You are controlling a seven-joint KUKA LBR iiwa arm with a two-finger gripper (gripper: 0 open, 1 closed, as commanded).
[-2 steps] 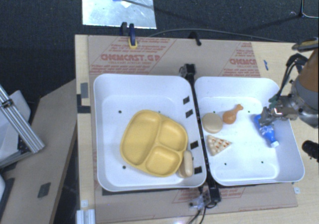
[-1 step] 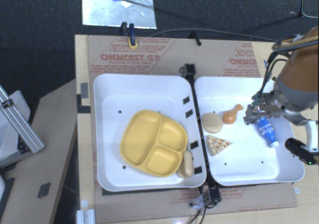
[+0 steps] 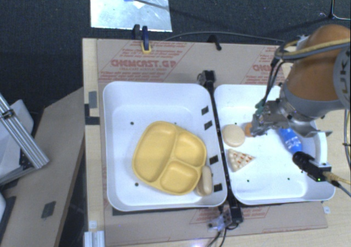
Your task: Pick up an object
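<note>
Above a bench (image 3: 164,56) carrying two white bins, we see the arm (image 3: 321,70) lowered into the right bin (image 3: 274,188), its end effector (image 3: 258,125) hanging over the bin's upper left part. We cannot tell from this angle whether it is open or closed, and we see nothing held in it.

The likeliest targets lie close together. A round tan bun (image 3: 234,135) sits near the divider between the bins, a small orange piece (image 3: 248,129) touches its right side just under the tool, and a pizza slice (image 3: 240,160) lies just below the bun. A blue bottle (image 3: 290,139) rests to the right, partly under the arm. In the left bin (image 3: 123,103) a yellow tray (image 3: 169,156) lies with a pale roll (image 3: 205,180) against its lower right corner.

We judge crowding to be the main risk. A descent between bun and orange piece could land on top of one, nudge both aside, or close on neither. The bun's rounded top may squirt out of a pinch, and the flat slice offers little to grip. The divider wall, near the bun, could catch the tool if it drifts left, and the wrist may knock the bottle.
</note>
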